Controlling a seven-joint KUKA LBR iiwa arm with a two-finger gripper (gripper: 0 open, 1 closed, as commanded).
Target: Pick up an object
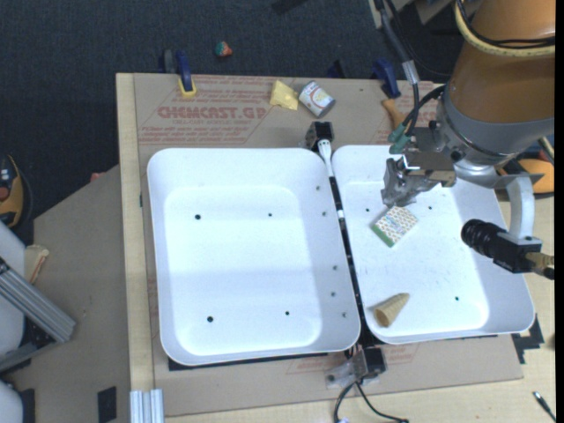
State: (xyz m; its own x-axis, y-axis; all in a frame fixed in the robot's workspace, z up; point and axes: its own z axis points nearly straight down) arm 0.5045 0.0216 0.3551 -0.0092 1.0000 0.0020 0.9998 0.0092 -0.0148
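Pincer [401,192] stands in the right bin [493,320], upper centre-right of the frame, directly above and apparently touching the top edge of a small patterned packet [395,226]. Whether its grip is open or closed cannot be told from this angle, and the packet is not visibly between its tips. The packet lies tilted on the bin floor, near the divide between the two bins. A tan cone-shaped piece [391,307] lies well apart, toward the lower edge of the same bin. The left bin [176,170] sits alongside on the worktop [211,113].

Assessment: the grasp step appears to be in hand, at the point of contact. The next move calls for closing squarely on the packet, then a straight lift, with hold confirmed before clearing the bin wall.
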